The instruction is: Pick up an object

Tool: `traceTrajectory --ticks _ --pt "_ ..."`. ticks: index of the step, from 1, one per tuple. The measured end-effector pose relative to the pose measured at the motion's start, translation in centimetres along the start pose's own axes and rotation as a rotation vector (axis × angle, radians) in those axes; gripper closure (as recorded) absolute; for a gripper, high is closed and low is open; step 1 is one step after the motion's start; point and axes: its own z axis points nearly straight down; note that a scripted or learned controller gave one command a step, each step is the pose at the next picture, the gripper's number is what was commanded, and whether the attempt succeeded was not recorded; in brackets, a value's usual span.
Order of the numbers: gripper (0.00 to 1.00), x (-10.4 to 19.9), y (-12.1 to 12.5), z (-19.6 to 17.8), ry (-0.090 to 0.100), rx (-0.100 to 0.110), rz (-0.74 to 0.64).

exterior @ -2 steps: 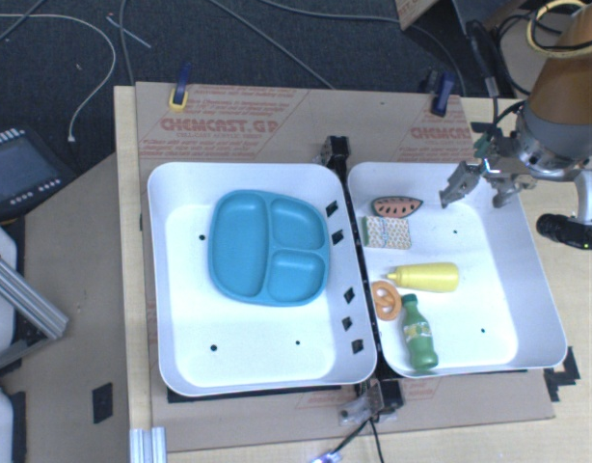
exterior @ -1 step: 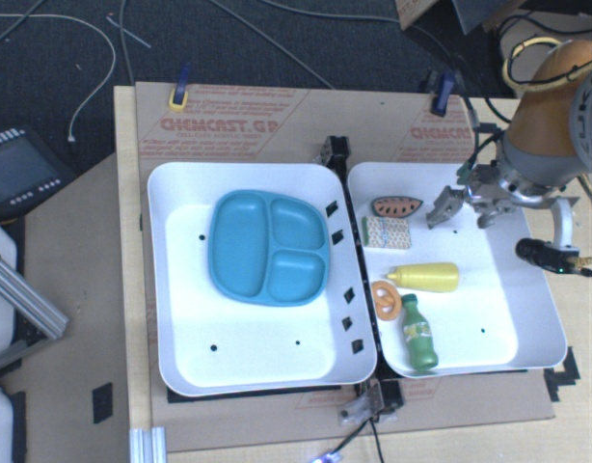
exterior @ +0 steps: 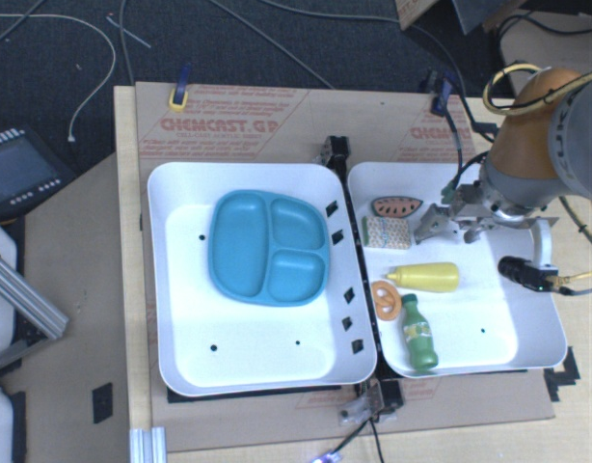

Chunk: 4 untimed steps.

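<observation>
Dark carpet strewn with thin cables behind; in front, a tabletop (exterior: 132, 258) of pale board carrying two shallow white bins side by side. Left bin (exterior: 175, 287) toward the tabletop's left edge, holding a blue divided plate (exterior: 269, 247) in its far half. Right bin (exterior: 527, 340) toward the right edge, holding several smaller things. Grey arm (exterior: 542, 148) with its orange band reaching in over the right bin's far right corner, its hand (exterior: 450, 222) low over the far part of that bin; impossible to tell how the hand stands, released or clenched. Yellow squeeze bottle (exterior: 429, 277) lying on its side near the bin's middle. Green bottle (exterior: 417, 333) lying toward the near edge, cap pointing away. Speckled sponge block (exterior: 388, 232) near the bin's far left corner, just beside the hand. Reddish slice-shaped toy (exterior: 397, 205) just behind it. Small pretzel (exterior: 386, 299) by the left wall, beside the green bottle's cap.
</observation>
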Motion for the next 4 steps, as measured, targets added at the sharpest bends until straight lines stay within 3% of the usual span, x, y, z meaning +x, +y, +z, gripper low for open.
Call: traceTrajectory --ticks 1,3,4 --pt "1.00 0.0 0.2 -1.4 -0.001 -0.007 0.000" --pt "1.00 0.1 0.9 -13.0 -0.003 -0.013 -0.001" --pt "1.00 4.5 -1.7 -13.0 0.001 -0.003 -0.004"
